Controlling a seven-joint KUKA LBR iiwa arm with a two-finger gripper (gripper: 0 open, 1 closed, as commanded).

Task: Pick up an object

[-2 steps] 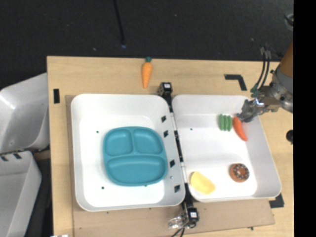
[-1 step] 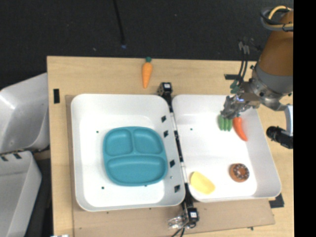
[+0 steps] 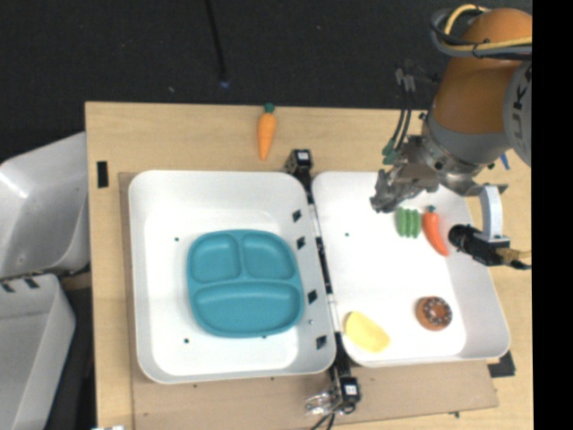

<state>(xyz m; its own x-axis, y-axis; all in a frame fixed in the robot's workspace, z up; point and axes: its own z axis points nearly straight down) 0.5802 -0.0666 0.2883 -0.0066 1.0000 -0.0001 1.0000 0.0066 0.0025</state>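
L bin (image 3: 148, 240) holds a teal divided plate (image 3: 243, 281), flat, centred. A toy carrot (image 3: 266, 131) lies on the bench above it, outside both bins. R bin (image 3: 358, 213): yellow piece (image 3: 365, 331) near front-left corner, brown donut (image 3: 434, 313) to its right. My gripper (image 3: 391, 195) hangs over the R bin's back, just left of a green piece (image 3: 408, 222) w/ an orange carrot (image 3: 434, 232) beside it. Can't tell how my fingers are set; nothing seen between them
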